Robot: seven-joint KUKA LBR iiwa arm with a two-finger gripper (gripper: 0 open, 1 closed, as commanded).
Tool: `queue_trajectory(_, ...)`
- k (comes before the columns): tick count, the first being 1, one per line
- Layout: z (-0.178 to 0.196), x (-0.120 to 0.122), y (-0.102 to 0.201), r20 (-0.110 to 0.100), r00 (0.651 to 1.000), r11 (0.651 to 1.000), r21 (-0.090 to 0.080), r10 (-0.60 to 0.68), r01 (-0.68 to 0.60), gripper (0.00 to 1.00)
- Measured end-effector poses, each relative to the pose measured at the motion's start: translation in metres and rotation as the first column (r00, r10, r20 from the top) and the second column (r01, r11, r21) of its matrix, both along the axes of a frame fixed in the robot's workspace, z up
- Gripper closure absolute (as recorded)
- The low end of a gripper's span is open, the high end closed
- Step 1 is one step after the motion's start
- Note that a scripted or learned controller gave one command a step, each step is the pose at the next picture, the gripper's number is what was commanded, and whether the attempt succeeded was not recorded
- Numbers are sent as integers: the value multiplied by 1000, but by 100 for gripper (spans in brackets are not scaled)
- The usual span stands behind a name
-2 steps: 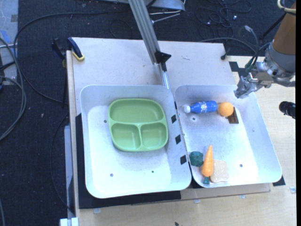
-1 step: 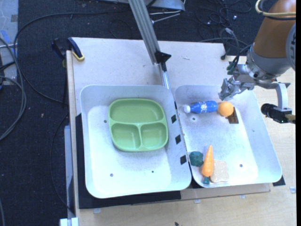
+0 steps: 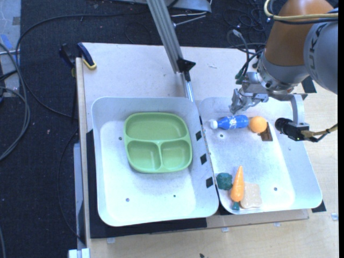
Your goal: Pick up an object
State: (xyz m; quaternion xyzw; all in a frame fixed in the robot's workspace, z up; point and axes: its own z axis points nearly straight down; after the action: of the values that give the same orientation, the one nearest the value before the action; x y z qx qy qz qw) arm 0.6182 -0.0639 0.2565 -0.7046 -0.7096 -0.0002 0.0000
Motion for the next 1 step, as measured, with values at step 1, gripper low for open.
queue_trajectory(1,-13,-2,58,-2,1000,1000,0,0,0,100)
